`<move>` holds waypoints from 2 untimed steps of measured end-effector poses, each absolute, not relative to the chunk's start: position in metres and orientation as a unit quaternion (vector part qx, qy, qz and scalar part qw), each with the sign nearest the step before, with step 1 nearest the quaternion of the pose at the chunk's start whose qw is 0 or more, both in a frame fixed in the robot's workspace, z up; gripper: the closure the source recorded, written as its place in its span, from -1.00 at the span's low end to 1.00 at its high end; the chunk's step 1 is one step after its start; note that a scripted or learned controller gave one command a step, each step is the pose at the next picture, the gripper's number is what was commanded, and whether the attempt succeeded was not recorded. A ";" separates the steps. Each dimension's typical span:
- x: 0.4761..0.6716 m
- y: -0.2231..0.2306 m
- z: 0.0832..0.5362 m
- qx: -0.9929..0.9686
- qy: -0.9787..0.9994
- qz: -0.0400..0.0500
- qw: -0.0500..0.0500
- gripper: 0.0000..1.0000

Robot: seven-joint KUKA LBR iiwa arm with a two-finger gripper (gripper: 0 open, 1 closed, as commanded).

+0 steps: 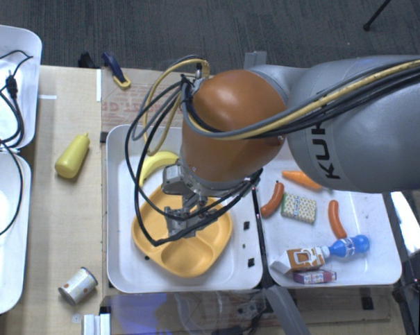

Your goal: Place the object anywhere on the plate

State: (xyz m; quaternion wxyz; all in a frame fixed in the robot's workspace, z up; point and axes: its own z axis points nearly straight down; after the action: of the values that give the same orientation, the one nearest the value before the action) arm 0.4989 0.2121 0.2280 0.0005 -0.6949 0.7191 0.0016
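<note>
The grey arm with its orange band reaches in over the left white bin (117, 215), and its end effector (180, 214) hangs just above the yellow divided plastic plate (192, 256) lying in that bin; whether it is clenched or released cannot be told, since cables and the wrist hide it. A yellow banana (154, 164) lies at the plate's upper edge, partly under the arm. The right white bin (372, 271) holds two orange sausages (272, 199), a small patterned box (299, 208) and a blue-capped bottle (345, 247), while a yellow mustard bottle (72, 156) and a small tin can (78, 284) rest on the worktop (62, 219).
</note>
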 end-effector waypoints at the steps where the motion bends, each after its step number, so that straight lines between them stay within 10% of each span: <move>1: 0.497 0.201 0.251 -0.702 0.712 0.001 0.002 1.00; 2: 0.517 0.170 0.222 -0.706 0.708 0.001 0.000 1.00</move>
State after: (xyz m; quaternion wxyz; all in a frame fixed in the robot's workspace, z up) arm 0.5167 0.1702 0.2220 0.0003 -0.7061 0.7081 0.0014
